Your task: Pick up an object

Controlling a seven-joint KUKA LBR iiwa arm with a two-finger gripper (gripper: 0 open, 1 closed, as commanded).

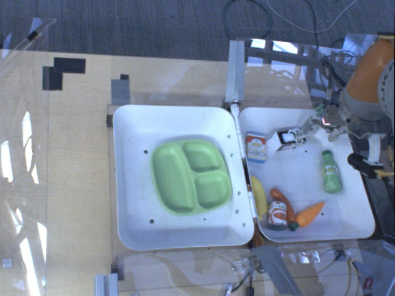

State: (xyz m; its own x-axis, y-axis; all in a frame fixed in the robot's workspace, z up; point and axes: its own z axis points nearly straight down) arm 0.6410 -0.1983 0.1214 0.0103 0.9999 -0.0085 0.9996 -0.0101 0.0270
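Reaching in from the right, the grey arm with its orange band [370, 73] hangs over the far part of the right shallow white bin [345, 230], 1 of 2 bins set side by side on the pale wooden bench [62, 184]. Its gripper [290, 138] sits low near the far-left part of that bin, just beside a small red-and-white carton [256, 147] that lies against the bin's left wall. The dark fingers are too small and blurred to judge, so I cannot tell how far open they are, and nothing can be seen between them.

A green plastic bottle [331, 172] lies toward the right side of the same bin, well apart from the gripper. Along the near edge sit a yellow banana [258, 197] by the left wall, a red ketchup-style bottle [279, 211] just beside it, and an orange toy carrot [308, 214] touching or nearly touching that bottle.

The left white bin [133, 227] holds a light green plastic tray with 3 compartments [191, 176], lying flat near its middle.

Black cables [271, 14] loop across the dark floor beyond the bench's far edge.
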